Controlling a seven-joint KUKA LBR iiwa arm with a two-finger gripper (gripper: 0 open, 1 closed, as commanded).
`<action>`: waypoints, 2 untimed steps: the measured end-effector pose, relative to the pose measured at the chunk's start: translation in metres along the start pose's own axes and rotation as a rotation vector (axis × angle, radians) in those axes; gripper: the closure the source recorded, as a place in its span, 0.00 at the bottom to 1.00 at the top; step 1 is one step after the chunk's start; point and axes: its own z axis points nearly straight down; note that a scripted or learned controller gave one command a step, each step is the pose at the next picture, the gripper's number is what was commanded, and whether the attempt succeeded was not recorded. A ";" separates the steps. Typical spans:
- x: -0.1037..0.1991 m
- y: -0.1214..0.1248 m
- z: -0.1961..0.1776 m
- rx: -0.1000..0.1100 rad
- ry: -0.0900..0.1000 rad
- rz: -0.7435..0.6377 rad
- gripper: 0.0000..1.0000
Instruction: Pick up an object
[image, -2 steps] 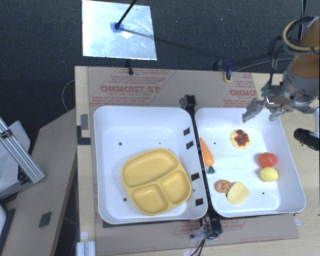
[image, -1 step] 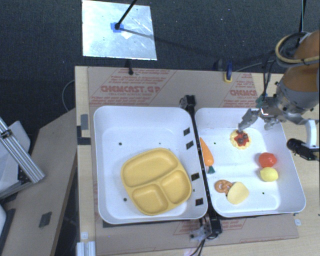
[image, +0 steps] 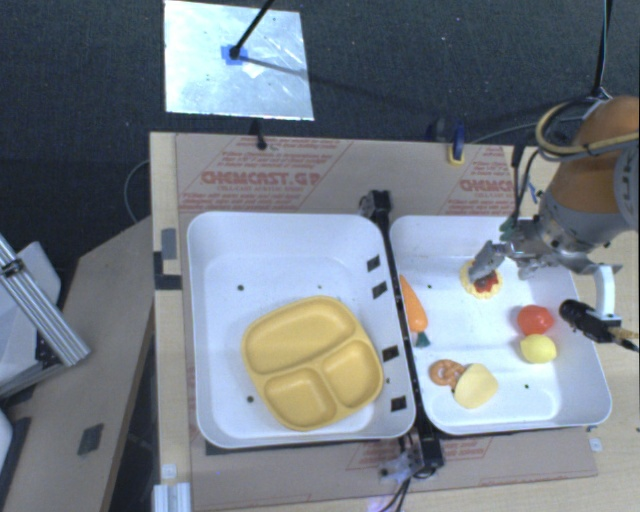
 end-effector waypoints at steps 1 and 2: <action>-0.001 -0.001 0.065 0.000 0.001 0.000 0.00; -0.001 0.001 0.052 -0.005 -0.001 -0.001 1.00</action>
